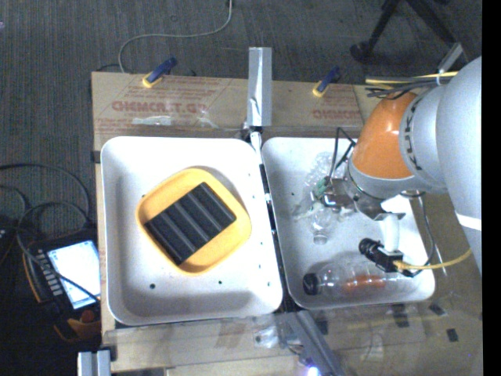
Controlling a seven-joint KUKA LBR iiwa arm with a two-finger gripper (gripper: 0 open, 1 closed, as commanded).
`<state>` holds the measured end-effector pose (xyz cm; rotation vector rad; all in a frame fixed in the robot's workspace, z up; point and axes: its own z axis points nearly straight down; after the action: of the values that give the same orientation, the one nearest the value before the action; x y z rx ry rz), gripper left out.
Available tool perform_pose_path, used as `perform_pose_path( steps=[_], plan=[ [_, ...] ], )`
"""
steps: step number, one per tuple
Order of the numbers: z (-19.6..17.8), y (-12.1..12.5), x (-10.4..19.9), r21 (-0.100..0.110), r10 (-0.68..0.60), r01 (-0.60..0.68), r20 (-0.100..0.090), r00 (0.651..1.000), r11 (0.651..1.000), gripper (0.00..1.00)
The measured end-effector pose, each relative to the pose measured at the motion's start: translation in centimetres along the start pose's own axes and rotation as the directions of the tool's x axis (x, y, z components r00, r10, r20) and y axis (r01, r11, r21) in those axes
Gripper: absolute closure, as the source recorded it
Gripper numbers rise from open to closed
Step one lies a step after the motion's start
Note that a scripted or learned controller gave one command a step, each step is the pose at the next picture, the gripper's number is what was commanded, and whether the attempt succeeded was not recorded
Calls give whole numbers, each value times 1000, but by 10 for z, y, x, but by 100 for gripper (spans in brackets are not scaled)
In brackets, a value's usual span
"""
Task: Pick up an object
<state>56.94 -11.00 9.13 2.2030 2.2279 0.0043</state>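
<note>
The arm's hand [333,194] is down in the right bin [286,210] over crumpled clear plastic [317,182]; its grip I cannot tell. A clear bottle [352,282] lies nearer. Next: close, lift straight.

Cardboard sheet [196,108] under bins had red print, approx "CHEMICAL G…", partly legible; more red print at right end unreadable. Arm [407,143] bore partial dark letters, prob. "KU".
</note>
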Motion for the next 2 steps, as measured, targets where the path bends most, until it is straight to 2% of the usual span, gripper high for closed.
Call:
perform_pose_path(
  steps=[1, 2],
  plan=[
    [-8, 0, 1, 3, -1, 1, -3, 1000, 1000, 100],
    [-16, -1, 2, 5, -1, 1, -6, 1000, 1000, 100]
  ],
)
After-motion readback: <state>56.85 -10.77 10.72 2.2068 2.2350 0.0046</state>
